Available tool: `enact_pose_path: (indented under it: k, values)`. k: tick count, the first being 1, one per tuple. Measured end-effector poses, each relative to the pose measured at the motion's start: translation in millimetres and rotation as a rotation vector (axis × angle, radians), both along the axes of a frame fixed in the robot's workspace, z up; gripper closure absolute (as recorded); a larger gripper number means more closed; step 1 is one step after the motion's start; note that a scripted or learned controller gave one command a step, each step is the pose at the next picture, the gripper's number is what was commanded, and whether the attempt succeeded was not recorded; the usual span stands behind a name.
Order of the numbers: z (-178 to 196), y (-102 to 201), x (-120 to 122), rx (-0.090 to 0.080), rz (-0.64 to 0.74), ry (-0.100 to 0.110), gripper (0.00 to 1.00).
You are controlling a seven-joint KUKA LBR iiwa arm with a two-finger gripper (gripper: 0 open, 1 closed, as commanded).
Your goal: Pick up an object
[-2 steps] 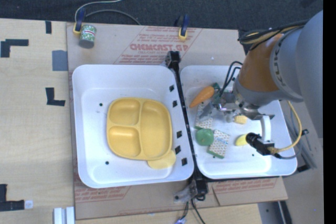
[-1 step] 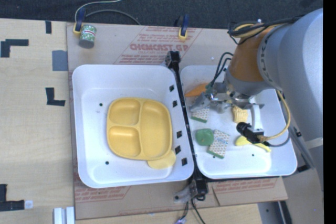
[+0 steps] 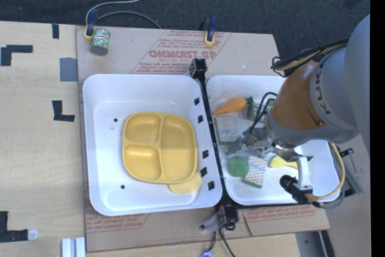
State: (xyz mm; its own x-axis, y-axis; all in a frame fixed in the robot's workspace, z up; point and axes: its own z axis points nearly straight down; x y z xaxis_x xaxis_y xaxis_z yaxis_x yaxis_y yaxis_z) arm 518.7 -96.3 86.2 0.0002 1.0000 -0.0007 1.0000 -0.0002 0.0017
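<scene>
Roughly, by label:

gripper (image 3: 251, 140): seen low in the right bin (image 3: 325, 180), under the orange-banded wrist; jaw state cannot be told, the wrist covers it.
likely target: not fixed by the task; nearest candidates are the green round piece (image 3: 237, 165) just below the jaws and the patterned sachet (image 3: 226, 127) just left of them.
green round piece: judged light, smooth, maybe a bit slippery; best taken across its width from above.
patterned sachets: two counted, the second patterned sachet (image 3: 257, 172) below and slightly right of the jaws; judged thin, flat, soft, hard to pinch off the floor; an edge is advised.
orange carrot-like toy (image 3: 231, 106): one, above-left of the jaws; judged light, stiff, tapered; mid-body grip advised.
yellow piece (image 3: 278, 161): one, right of the jaws, partly hidden.
yellow divided plate (image 3: 160, 147): one, in the left bin (image 3: 96, 129), well left of the jaws; judged rigid, wide, rim-only hold.
bins: two.
</scene>
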Motion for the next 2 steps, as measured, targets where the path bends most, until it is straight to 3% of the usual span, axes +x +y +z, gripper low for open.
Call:
enact_pose_path:
  k: [2]
  values:
    - [-1, -3, 131, 0.000, 0.002, -0.001, 0.00]
